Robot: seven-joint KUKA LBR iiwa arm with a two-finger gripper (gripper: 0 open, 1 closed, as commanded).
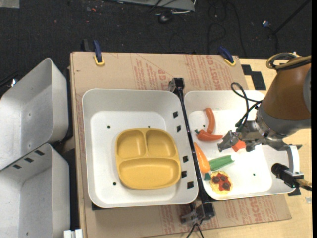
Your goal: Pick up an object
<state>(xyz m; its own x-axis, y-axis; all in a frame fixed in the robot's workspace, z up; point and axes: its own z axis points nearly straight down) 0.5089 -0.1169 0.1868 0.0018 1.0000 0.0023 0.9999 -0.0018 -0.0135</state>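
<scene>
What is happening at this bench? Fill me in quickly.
A grey and orange robot arm reaches into the right bin, its gripper low over a small orange-red piece. Nothing can be seen held between its fingers. Toy foods lie around it: a sausage, a carrot, a green piece and a small pizza. The left bin holds a yellow divided plate.

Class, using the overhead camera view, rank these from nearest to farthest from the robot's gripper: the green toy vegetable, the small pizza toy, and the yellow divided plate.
Measured from the gripper over the right bin:
1. Green toy vegetable, just below the gripper in the right bin.
2. Small pizza toy, lower, near that bin's front edge.
3. Yellow divided plate, across the divider in the left bin.
</scene>
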